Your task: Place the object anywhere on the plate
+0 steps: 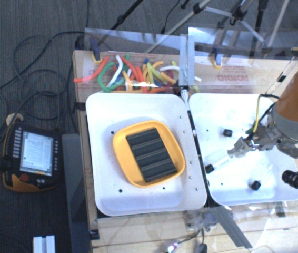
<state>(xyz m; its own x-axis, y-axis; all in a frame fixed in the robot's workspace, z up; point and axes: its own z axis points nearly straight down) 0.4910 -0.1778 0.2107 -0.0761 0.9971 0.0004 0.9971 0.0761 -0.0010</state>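
Note:
A yellow plate (122, 151) lies in the left white bin (101, 194), turned at a slant. A dark grey ribbed block (150, 154) rests flat on the plate and covers most of its middle. My gripper (237, 149) hangs low over the right white bin (228, 194), well to the right of the plate and apart from the block. It points left toward the divider between the bins, and I see nothing in it. The orange-banded wrist (291, 101) rises behind it at the right edge.
Three small black pieces lie in the right bin (227, 133) (209, 168) (255, 184). A heap of coloured tubes (133, 74) sits behind the left bin. An upright clear panel (187, 62) stands at the back between the bins. A teach pendant (30, 153) lies on the floor to the left.

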